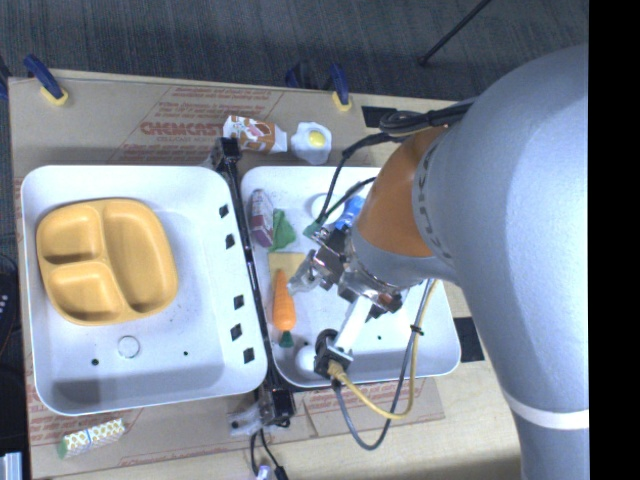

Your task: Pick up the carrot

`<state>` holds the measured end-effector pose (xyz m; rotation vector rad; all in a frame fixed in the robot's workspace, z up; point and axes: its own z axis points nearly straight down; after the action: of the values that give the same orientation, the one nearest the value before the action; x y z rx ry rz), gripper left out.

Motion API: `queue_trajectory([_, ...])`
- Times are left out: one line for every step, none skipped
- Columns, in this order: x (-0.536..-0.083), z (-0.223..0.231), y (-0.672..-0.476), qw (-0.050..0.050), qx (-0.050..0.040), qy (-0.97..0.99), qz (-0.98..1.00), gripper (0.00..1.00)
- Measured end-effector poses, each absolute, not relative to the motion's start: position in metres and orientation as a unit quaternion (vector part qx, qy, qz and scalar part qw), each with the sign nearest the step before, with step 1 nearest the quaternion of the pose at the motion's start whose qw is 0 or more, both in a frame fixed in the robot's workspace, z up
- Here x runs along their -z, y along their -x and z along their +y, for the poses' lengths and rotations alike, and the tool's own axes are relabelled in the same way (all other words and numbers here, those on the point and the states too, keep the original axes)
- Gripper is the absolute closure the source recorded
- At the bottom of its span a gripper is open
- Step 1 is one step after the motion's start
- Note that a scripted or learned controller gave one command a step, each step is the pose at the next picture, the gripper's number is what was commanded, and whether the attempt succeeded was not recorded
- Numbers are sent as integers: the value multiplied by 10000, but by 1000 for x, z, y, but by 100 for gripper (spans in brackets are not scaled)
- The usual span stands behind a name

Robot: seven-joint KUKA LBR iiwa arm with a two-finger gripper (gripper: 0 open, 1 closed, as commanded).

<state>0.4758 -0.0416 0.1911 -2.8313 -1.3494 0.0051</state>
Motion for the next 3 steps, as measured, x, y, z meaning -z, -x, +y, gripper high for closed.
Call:
queue_trajectory([-191,-42,-476,26,-16,9027,-4302,0])
queue_trajectory([-191,-42,-476,26,-16,9027,-4302,0])
queue_trajectory([-191,-42,-476,26,-16,9027,-4302,0])
